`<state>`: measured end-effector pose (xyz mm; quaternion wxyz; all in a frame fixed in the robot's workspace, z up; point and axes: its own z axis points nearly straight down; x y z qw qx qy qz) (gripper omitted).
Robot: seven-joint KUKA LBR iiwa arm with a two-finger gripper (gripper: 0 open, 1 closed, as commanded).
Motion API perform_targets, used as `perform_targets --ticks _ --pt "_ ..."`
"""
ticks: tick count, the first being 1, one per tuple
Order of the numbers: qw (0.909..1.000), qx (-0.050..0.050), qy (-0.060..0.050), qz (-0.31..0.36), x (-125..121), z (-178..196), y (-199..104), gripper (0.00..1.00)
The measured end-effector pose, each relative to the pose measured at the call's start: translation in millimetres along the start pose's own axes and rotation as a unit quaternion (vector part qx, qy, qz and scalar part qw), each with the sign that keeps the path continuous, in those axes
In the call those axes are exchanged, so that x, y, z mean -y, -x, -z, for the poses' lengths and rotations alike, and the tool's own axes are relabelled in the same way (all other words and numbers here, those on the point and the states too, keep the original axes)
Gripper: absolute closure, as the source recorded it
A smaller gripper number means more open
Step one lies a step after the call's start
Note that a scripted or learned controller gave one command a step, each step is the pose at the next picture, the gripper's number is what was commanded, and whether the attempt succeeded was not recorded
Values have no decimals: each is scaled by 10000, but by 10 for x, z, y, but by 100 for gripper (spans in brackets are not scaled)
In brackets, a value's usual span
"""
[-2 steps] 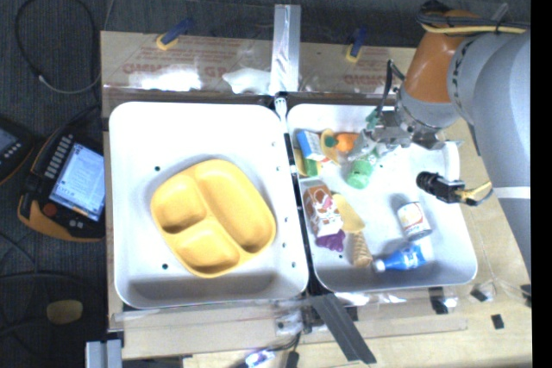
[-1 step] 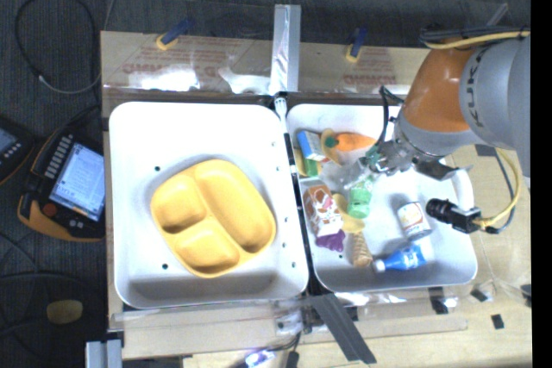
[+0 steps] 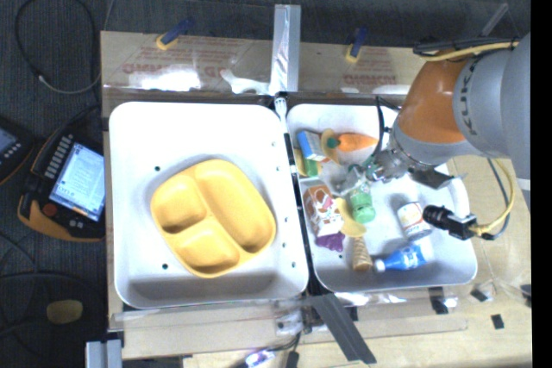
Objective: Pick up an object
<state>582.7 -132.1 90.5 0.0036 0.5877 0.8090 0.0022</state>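
Lower frame, right bin [image 3: 457, 271]: a blue bottle [image 3: 404, 258] and a brown cone [image 3: 359, 252] lie near its front wall; above them, a white jar [image 3: 414, 220], a printed packet [image 3: 322, 211] and a green cup [image 3: 361, 206]; left bin [image 3: 129, 211], mid-left: a yellow tray [image 3: 213, 215]; upper right: the gripper [image 3: 366, 172] hangs low over the green cup, just beneath a carrot [image 3: 354, 142]; whether it is open or closed cannot be told. Risk, as judged: the pieces crowd together, so a descent may nudge neighbours or pinch two at once, and the round cup may slip free.
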Motion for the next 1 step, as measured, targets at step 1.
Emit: perform_targets --ticks 1 --pt "9997 -27 -70 -240 -572 885 -672 100"
